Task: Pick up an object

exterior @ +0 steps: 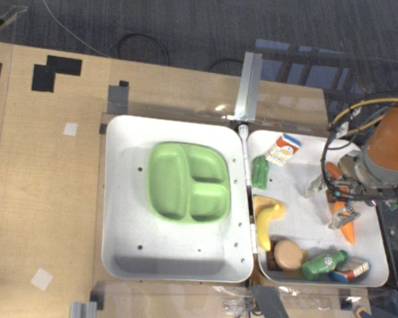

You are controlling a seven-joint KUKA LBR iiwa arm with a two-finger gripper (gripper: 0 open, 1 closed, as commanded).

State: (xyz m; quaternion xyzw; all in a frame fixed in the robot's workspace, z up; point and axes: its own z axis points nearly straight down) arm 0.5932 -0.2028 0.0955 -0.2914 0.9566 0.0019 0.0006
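The end effector (334,201) hangs low over the right bin (304,147), near its right wall, under the orange-banded arm (394,141). Whether it is apart or together I cannot tell. An orange carrot (347,232) lies just beside it; contact is unclear. Elsewhere in that bin: a small carton (281,151) at the top, a green block (259,172), a banana (265,220), a tan round (288,255) and a green bottle (323,264) along the front. The left bin (119,245) holds a green divided tray (187,181).
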